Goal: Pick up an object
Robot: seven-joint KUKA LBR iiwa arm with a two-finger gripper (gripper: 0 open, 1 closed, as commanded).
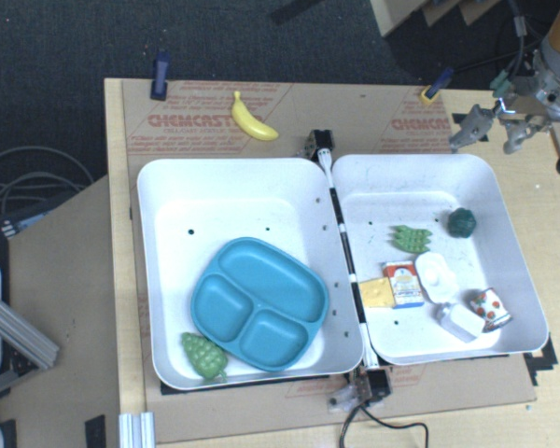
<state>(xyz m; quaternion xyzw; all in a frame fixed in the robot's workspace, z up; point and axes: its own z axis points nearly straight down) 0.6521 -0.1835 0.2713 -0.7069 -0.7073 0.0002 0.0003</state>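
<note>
Objects for picking, a green ball [461, 222] among them, lay in the right bin [373, 175] by the worktop's right edge. We judged our open, empty claw [493, 129], above its far-right corner, must descend.

blue divided tray [259, 301], yellow banana [252, 119], dark green ball [461, 222], white bins [233, 180]

The cardboard sheet [289, 110] under the bins bears red print reading "CHEMCAST", once at the left beside the toy banana [252, 119] and again at the right near the gripper [497, 129]. The smaller lines beneath are too fine to read.
</note>
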